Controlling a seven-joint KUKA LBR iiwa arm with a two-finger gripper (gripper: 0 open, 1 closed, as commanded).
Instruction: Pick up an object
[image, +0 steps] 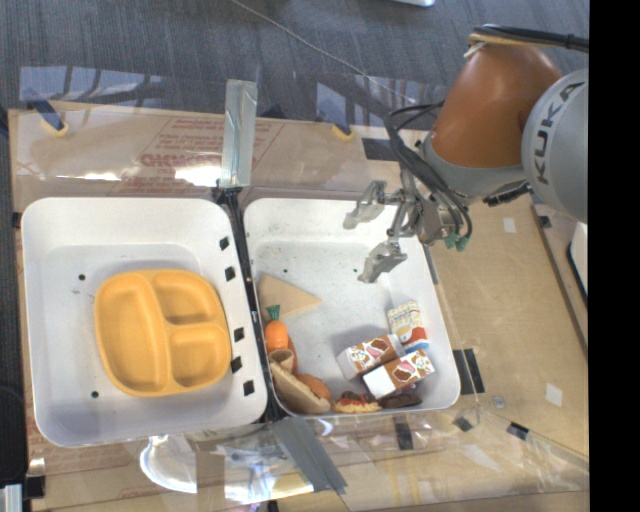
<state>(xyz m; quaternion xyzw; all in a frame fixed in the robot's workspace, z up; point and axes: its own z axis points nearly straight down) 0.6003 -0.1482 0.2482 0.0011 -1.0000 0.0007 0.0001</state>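
My bench (500, 330) is brown board under clear plastic sheeting. On it I see the left bin (40, 300) and the right bin (330, 215), side by side and touching.

— What lies in the right bin (300, 225), below the gripper (375, 235)?

— Small food items, all on the bin floor, none between the jaws. Nearest the jaws, down and to their right, a small white carton (405, 321) stands.

— And past it?

— Two printed boxes (388, 365) lie tilted, touching each other, further down from the jaws.

— To the jaws' left?

— A tan wedge (286, 294) lies flat, well apart from them. Beneath it sits a small carrot (276, 333), then a hot dog (297, 384) against the bin's near corner.
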